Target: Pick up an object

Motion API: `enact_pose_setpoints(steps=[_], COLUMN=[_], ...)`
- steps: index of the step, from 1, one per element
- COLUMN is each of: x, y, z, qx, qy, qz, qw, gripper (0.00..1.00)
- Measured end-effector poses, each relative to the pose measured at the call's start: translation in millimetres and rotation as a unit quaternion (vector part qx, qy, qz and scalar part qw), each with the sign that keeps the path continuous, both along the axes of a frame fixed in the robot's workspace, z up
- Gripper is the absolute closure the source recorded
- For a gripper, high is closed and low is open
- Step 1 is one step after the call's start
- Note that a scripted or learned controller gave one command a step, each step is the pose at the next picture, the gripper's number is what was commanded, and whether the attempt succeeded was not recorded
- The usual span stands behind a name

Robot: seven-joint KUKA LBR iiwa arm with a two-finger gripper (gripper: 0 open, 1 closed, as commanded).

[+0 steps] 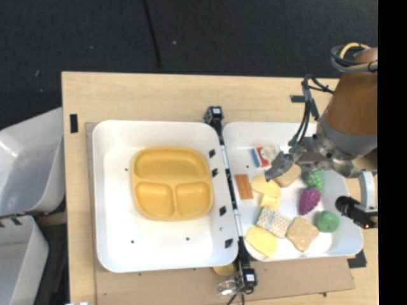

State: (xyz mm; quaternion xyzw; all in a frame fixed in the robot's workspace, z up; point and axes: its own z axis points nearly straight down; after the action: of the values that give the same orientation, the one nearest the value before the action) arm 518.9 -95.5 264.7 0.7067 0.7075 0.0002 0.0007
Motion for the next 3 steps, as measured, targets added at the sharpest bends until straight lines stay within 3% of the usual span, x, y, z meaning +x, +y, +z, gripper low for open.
enact_pose_setpoints(steps=[1, 2, 3], x=[-19.3, -19.2, -30.8], y=[42.9, 40.4, 199.6], z=[145.5, 147.4, 69.7], qx=[0.0001, -0.0008, 0.0018], qy=[-0.009, -0.001, 0.004], qz=[0.003, 0.002, 0.008], qw=[1.0000, 1.0000, 1.0000], gripper=[0.00, 1.00, 1.00])
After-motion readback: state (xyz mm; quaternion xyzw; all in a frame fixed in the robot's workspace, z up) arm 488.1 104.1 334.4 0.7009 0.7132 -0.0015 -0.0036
